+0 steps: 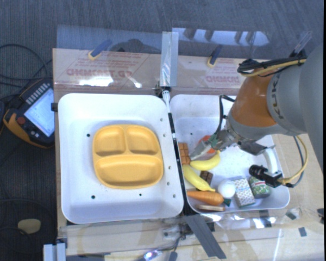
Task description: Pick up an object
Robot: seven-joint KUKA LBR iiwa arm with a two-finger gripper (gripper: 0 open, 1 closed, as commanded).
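The right bin point(195, 118) holds a pile of toy food: two yellow bananas point(205, 161) point(197, 178), an orange carrot point(205, 197), a white egg point(226, 189), a brown chocolate bar point(183, 153), a patterned box point(243, 192) and a green can point(259, 187). My gripper point(216, 141) reaches down from the right into the bin's middle, right above the upper banana and a red and green piece point(202, 144). The wrist hides the fingertips.
The left bin point(76, 189) bears a yellow divided plate point(128, 155). A teach pendant point(32, 116) lies on the floor at the left. The arm's grey body and orange band point(255, 99) cover the right bin's upper right part. Black cables point(271, 175) trail over its right side.
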